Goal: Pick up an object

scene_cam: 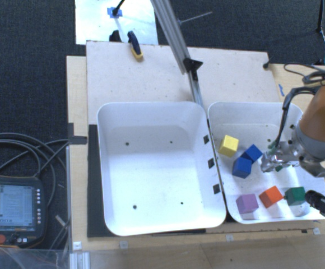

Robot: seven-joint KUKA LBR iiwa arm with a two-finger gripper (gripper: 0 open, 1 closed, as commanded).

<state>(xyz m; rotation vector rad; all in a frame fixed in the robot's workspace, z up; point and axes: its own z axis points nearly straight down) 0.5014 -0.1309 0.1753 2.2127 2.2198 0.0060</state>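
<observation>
The right bin [246, 110] holds several small blocks. A yellow block [228, 145] lies toward its left wall, with two blue blocks [246, 161] touching just right of it. Along the front sit a purple block [246, 203], an orange block [271, 196] and a green block [295, 195]. My gripper [273, 164] hangs low over the bin's right half, just right of the blue blocks and above the orange one. No block shows between its fingers.
The left bin [109, 150] stands beside the right one, a thin rim between them. A slanted metal rod [173, 32] crosses the board behind the bins. A teach pendant [14, 209] with cables lies at the far left.
</observation>
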